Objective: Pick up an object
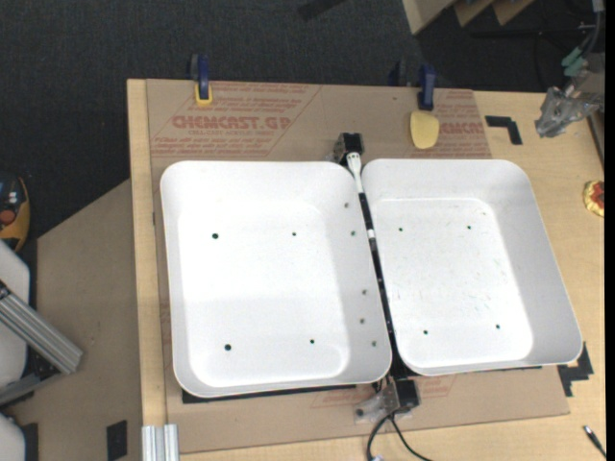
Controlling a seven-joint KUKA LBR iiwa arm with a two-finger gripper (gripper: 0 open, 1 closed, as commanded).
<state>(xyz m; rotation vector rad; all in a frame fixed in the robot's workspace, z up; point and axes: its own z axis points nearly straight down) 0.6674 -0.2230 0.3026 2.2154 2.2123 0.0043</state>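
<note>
Two shallow white bins lie side by side on a brown board. The left bin [192, 257] has a white floor marked with a few small dark dots. The right bin [538, 257] has the same dotted floor with faint specks. A pale yellow piece [424, 129] rests on the board just behind the right bin, below a blue clamp [426, 84].
A black strip with a small connector [350, 148] runs between the bins. A second blue and yellow clamp [202, 77] holds the board's back left edge. A grey metal part [567, 107] sits at the far right. Cables [389, 411] lie at the front edge.
</note>
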